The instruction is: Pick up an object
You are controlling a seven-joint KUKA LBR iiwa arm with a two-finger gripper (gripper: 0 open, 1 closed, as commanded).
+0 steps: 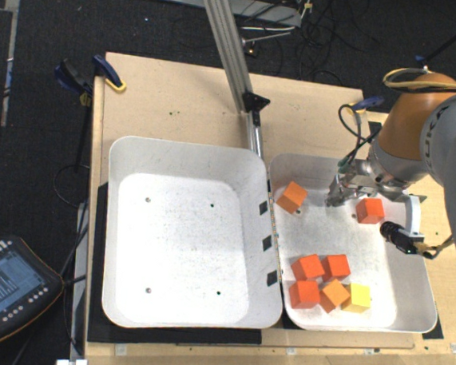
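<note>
The tool (344,190) hangs low over the far part of the right bin (408,311); whether it is open or closed I cannot tell. An orange cube (370,210) lies just beside it, toward the bin's right edge. Another orange cube (292,197) sits toward the left edge, slightly farther off. The nearer one looks the likelier pick
</note>
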